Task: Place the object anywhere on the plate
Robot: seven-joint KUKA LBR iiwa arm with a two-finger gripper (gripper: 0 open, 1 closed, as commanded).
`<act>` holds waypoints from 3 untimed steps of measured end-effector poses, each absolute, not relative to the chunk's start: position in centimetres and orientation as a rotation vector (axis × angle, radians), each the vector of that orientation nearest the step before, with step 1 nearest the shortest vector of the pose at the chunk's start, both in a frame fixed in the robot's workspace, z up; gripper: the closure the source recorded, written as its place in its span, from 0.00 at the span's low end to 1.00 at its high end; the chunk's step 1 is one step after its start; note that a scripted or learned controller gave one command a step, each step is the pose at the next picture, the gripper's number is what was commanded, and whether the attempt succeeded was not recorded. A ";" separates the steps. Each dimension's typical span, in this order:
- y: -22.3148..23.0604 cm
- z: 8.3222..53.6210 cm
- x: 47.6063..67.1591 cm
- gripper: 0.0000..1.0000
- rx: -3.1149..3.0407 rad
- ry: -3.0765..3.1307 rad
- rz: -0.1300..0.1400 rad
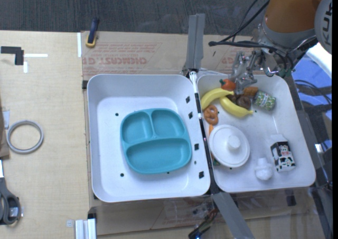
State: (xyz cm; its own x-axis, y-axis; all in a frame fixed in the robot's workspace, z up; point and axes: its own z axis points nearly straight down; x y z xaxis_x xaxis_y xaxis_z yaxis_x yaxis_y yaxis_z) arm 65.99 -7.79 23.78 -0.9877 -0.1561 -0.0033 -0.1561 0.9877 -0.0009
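Note:
A teal divided plate [156,140] lies in the left bin [105,127]. The right bin [301,143] holds a pile at its far end: two yellow bananas [227,101], a small red-orange piece [227,83], a brown item [246,95], a green wrapped item [265,101] and a pretzel [211,113]. My gripper [244,79] hangs low over this pile, just above the brown item and the bananas. Its fingertips merge with the clutter below.
Nearer in the right bin sit a white lidded bowl [230,145], a small milk carton with cow spots [282,156] and a white lump [263,169]. A tape roll [24,136] lies on the bench left of the bins. Cables trail behind the wrist.

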 end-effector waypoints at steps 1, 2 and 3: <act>-2.7 23.0 60.2 1.00 -0.496 3.100 0.001; -1.1 24.8 54.2 1.00 -0.904 3.006 0.001; 5.7 28.1 54.6 1.00 -0.973 2.982 0.001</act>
